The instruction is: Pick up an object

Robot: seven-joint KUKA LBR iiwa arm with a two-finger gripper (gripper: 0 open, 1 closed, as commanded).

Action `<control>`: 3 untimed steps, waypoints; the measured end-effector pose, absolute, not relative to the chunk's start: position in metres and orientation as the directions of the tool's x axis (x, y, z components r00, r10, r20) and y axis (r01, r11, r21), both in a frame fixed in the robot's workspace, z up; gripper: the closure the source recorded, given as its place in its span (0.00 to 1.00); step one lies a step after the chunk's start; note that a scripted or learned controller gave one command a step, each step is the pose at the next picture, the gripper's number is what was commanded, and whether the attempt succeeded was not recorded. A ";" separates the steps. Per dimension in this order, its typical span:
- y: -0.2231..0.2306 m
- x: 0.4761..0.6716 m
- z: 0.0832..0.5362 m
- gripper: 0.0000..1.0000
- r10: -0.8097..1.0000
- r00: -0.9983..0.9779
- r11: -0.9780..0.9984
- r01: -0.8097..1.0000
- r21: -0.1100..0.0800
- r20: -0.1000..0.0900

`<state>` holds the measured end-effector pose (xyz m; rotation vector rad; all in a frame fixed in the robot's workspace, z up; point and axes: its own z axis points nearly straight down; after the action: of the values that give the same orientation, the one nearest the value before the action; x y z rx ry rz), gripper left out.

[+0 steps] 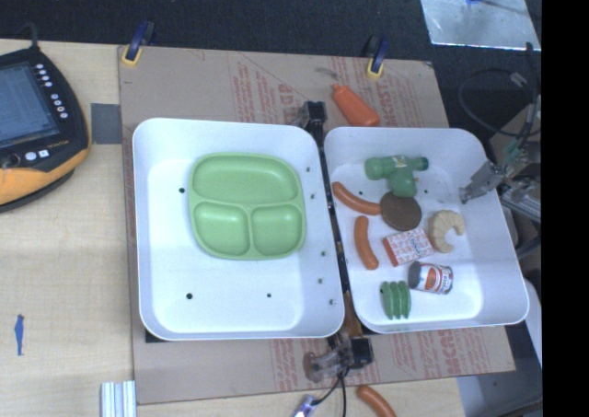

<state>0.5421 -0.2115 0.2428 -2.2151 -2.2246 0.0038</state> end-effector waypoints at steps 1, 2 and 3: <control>-0.098 0.547 0.115 0.00 1.000 -0.007 0.007 1.000 -0.006 0.000; -0.106 0.597 0.094 0.00 1.000 -0.005 0.005 1.000 -0.002 -0.001; -0.111 0.625 0.084 0.00 1.000 0.015 -0.014 0.995 -0.098 0.010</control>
<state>0.6247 -0.1106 0.0836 -2.1818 -2.1501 0.0936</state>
